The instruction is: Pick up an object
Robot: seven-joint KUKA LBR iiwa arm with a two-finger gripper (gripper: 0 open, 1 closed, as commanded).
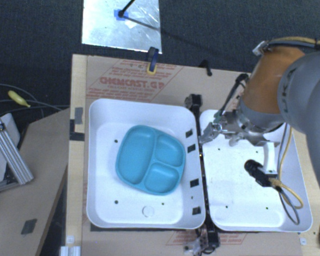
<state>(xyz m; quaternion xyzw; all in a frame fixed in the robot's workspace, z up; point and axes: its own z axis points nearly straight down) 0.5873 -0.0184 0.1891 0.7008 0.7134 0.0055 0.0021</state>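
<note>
A light blue divided plate (149, 158) lies flat in the middle of the left white bin (97, 202). My gripper (217, 130) hangs under the grey wrist and its orange band, over the upper left corner of the right bin (252, 218), close to the divider between the bins. It is to the right of the plate and apart from it. The wrist hides most of the gripper from above. A black part on a yellow cable (259, 174) sits over the right bin below the wrist.
The bins sit side by side on a cardboard sheet (133, 82) with black clips (193, 183) along the shared wall. A shiny metal sheet (121, 18) lies beyond the bench. An aluminium frame (5, 152) stands at the left.
</note>
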